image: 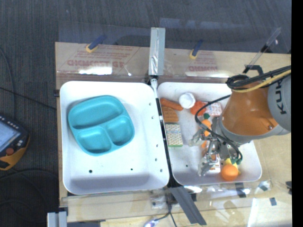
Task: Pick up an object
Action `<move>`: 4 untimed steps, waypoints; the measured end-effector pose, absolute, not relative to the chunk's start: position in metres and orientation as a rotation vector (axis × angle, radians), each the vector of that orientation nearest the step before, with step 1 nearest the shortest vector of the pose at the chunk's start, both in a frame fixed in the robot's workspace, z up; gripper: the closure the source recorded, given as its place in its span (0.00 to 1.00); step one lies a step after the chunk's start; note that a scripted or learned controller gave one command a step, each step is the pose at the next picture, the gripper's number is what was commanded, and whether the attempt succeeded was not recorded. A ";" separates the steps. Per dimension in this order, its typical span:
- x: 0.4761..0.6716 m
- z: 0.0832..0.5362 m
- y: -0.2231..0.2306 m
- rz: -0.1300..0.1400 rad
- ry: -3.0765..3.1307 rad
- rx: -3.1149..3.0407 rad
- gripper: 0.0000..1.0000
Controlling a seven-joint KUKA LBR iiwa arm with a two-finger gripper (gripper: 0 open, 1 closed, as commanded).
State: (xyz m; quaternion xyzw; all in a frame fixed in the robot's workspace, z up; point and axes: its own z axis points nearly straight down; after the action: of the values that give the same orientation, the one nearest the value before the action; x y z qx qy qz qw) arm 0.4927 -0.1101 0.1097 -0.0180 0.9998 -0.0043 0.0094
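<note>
My gripper (211, 159) reaches down into the right bin (185, 171) at its front right, under the orange wrist band. Directly beside it on the right lies an orange ball (229, 172), touching or nearly touching the fingers. Small orange and packet-like pieces sit under the gripper, partly hidden by it. Farther back in the same bin lie a white round cap (186, 100), an orange carrot-like piece (170, 105) and a flat printed packet (173, 135).
The left bin (75, 174) holds a turquoise divided plate (100, 124). A metal divider post (157, 51) stands behind the seam between the bins. Cables loop over the arm at the upper right. A handheld device (9, 143) lies off the bench to the left.
</note>
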 end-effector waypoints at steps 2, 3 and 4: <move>0.489 0.091 -0.120 -0.004 3.123 0.049 0.00; 0.490 0.101 -0.119 -0.005 3.123 0.048 1.00; 0.490 0.101 -0.119 -0.005 3.124 0.048 0.00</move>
State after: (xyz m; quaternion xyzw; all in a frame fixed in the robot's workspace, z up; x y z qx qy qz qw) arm 0.4903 -0.1192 0.1005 0.0153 0.9998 -0.0016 0.0088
